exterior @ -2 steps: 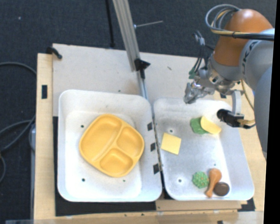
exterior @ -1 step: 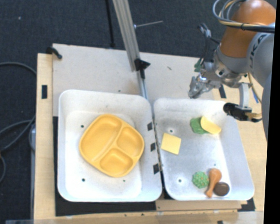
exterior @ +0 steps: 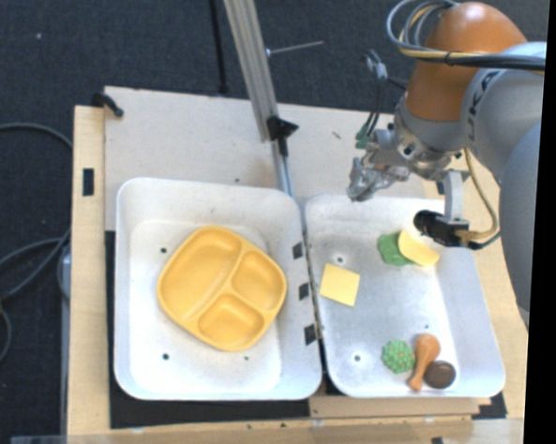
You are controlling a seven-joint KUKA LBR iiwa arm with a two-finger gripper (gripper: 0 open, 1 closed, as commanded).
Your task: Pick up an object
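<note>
Two white bins sit side by side on the tabletop [exterior: 180,135]. The left bin [exterior: 139,349] carries a yellow divided plate [exterior: 222,286], lying well inside its walls. In the right bin [exterior: 372,372] a yellow square piece [exterior: 340,286] lies near the wall between the bins, with free floor all around it. Further right, a green piece [exterior: 390,249] touches a pale yellow piece [exterior: 419,248], and near the front corner a small green item [exterior: 398,356] sits just beside a brown drumstick-like toy [exterior: 424,355] and a dark round thing [exterior: 440,375]. The tool [exterior: 363,189] hangs over the back rim of the right bin; I cannot tell its state, and nothing is visible in it. I judge the picking is not yet done. The square piece seems the easiest to reach, while the corner group is crowded.
</note>
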